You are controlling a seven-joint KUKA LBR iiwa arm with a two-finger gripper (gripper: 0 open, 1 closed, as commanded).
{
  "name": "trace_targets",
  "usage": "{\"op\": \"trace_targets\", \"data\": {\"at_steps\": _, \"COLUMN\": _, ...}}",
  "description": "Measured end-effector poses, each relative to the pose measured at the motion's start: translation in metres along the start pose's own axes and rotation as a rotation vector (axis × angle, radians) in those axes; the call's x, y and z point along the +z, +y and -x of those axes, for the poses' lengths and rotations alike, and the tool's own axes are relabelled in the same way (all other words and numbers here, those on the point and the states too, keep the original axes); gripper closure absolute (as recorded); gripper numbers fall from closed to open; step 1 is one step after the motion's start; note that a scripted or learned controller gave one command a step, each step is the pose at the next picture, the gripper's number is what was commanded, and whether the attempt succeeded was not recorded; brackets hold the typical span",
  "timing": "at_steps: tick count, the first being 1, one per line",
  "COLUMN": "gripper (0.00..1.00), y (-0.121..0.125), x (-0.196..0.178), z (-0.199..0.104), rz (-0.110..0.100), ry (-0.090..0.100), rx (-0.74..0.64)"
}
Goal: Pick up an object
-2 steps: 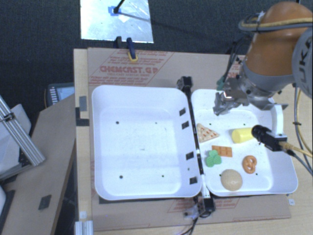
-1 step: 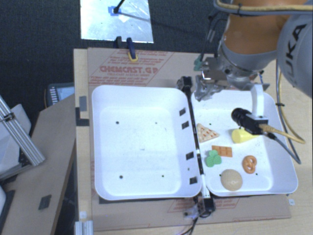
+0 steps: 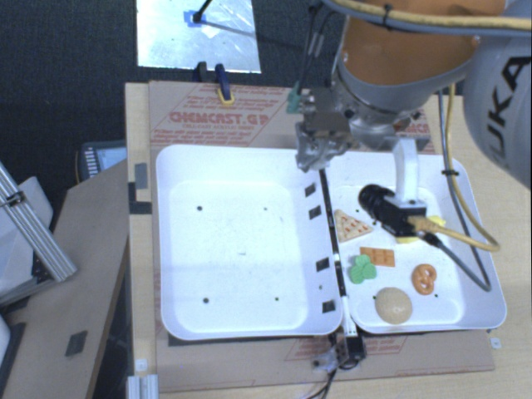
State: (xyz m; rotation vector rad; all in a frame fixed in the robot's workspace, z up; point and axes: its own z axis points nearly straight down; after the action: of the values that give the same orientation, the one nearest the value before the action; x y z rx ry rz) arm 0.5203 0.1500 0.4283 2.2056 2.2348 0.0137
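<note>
Brown cardboard (image 3: 218, 116) printed "CHEMCAST", end effector (image 3: 314, 158) grip state unreadable, above right bin (image 3: 474, 223)

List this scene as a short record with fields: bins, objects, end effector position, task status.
bins: two shallow white plastic bins side by side, left bin and right bin
objects in right bin: tan waffle-patterned triangle, flat orange rectangular cracker, green leafy toy piece, orange pretzel-shaped toy, beige round bread-like lump
end effector: grey metal end effector at the far end of the divider between the bins
task status: nothing seen between its fingers; all five objects lie on the bin floor
</note>
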Motion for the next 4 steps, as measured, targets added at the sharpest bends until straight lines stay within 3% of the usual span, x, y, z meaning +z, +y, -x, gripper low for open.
{"op": "trace_targets", "data": {"at_steps": 1, "gripper": 1.0, "y": -0.008, "x": -0.114, "z": -0.039, "rz": 0.007, "ry": 0.002, "rx": 0.004}}
{"op": "trace_targets", "data": {"at_steps": 2, "gripper": 1.0, "y": 0.047, "x": -0.083, "z": -0.087, "rz": -0.005, "ry": -0.004, "rx": 0.005}}
{"op": "trace_targets", "data": {"at_steps": 3, "gripper": 0.0, "y": 0.045, "x": -0.085, "z": -0.084, "rz": -0.006, "ry": -0.004, "rx": 0.008}}
{"op": "trace_targets", "data": {"at_steps": 4, "gripper": 1.0, "y": 0.045, "x": -0.097, "z": -0.085, "rz": -0.003, "ry": -0.003, "rx": 0.002}}
